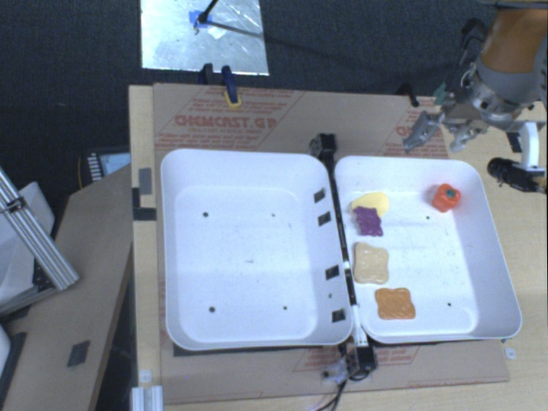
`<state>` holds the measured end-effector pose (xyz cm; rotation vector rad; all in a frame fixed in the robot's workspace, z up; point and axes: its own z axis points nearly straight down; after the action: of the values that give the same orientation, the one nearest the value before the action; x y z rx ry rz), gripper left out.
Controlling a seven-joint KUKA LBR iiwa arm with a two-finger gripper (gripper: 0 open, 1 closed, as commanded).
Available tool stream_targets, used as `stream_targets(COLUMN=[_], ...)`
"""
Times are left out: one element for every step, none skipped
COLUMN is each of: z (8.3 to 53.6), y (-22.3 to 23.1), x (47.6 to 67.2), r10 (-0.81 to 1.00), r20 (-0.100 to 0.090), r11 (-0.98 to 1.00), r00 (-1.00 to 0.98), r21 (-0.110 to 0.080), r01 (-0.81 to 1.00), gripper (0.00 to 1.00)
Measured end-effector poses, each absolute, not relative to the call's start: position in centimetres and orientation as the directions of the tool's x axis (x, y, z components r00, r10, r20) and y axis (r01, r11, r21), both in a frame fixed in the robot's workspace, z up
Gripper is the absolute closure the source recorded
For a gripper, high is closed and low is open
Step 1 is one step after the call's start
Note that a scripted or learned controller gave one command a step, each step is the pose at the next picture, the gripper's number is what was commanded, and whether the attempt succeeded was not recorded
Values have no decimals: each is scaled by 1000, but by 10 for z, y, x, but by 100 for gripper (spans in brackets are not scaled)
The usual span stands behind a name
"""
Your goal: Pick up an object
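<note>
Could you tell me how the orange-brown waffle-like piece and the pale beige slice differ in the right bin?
Colour: the orange-brown piece is a deep orange, while the pale beige slice is cream. Position: the orange-brown piece lies nearer the bin's front edge, the beige slice just behind it, closer to the purple item. Shape: the orange-brown piece looks squarish and wider, the beige slice taller with rounded corners. Both lie flat in the right bin, apart from each other.

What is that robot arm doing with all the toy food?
The robot's gripper hangs above the far edge of the right bin, holding nothing. In that bin lie a red-orange toy, a yellow piece, a purple piece, a pale slice and an orange slice. None has been picked up yet.
</note>
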<state>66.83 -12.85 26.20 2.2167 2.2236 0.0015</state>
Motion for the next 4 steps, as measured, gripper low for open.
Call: stream_targets(z=[377, 542, 542, 535], y=[-101, -65, -67, -7], x=[670, 627, 628, 597], r10=[1000, 1000, 1000, 1000], r20=[-2, -1, -2, 1], r11=[8, 9, 9, 8], r00=[-7, -9, -9, -8], r21=[13, 23, 8, 2], r01=[1000, 1000, 1000, 1000], gripper=[0, 0, 100, 100])
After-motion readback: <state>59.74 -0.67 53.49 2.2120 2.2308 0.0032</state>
